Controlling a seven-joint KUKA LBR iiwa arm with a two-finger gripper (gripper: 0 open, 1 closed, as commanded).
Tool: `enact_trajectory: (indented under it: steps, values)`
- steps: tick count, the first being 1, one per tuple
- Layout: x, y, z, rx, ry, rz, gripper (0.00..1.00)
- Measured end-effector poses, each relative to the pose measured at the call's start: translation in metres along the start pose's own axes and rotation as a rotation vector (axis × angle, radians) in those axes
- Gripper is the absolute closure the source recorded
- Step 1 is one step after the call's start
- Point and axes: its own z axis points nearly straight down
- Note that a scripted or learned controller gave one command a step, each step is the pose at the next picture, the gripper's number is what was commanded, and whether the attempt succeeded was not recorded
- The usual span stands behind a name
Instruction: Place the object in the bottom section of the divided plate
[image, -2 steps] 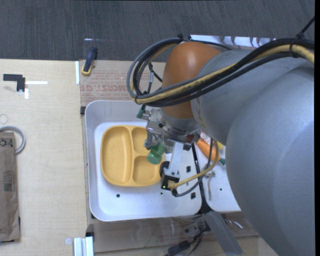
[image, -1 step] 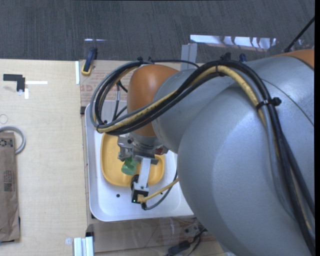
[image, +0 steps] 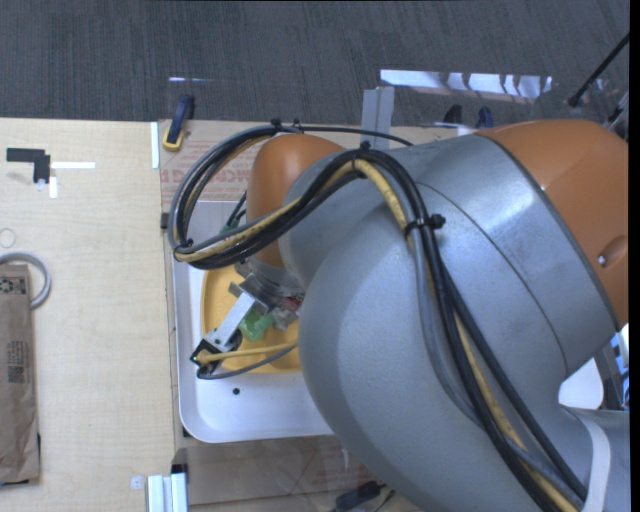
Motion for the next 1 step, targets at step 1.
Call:
enact_trajectory:
  steps: [1]
  values:
    - [0.0538, 0.0606, -0.0165, 0.002, -0.009, 0.117, 1.00]
